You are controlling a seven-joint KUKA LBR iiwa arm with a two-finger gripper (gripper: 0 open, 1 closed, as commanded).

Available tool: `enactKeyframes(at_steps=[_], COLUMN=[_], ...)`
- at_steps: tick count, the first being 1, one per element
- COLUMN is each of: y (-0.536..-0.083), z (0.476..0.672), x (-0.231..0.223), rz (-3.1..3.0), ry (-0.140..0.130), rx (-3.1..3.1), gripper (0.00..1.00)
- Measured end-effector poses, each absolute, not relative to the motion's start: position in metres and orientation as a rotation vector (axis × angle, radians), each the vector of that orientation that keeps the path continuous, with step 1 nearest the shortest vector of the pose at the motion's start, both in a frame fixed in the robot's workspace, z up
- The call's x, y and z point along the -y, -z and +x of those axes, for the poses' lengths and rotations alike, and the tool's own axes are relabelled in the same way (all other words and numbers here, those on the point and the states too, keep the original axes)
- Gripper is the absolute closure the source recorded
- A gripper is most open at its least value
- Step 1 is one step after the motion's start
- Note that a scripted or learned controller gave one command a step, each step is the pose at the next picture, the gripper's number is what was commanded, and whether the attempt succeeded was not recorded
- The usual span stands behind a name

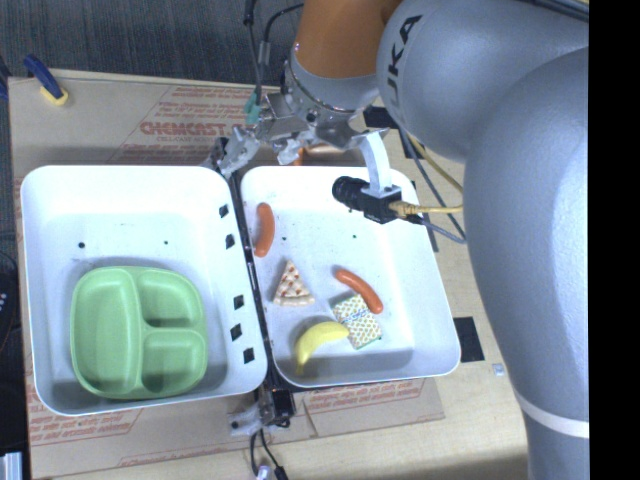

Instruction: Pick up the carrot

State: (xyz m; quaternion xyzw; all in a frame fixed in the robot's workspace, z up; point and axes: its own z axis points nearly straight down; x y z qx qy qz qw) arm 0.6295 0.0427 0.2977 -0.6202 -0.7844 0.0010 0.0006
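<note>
Carrot lies in the right bin at its 10 o'clock corner, beside the left wall, long axis running 12 to 6 o'clock. Sausage, pizza slice, banana and patterned packet sit toward 6. Green divided plate fills the left bin. Gripper hangs over the bins' top edge; whether its jaws are parted I cannot tell.

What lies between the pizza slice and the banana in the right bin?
In the camera view, nothing: a bare strip of white bin floor separates the pizza slice from the banana just below it. The patterned packet sits off to the right.
</note>
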Motion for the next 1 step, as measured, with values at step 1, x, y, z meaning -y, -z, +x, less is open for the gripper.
enactKeyframes(at_steps=[1], y=[-0.1955], z=[0.6510], x=[0.0170], rz=[-1.911], ry=[-0.008], rx=[2.488], gripper=[0.00])
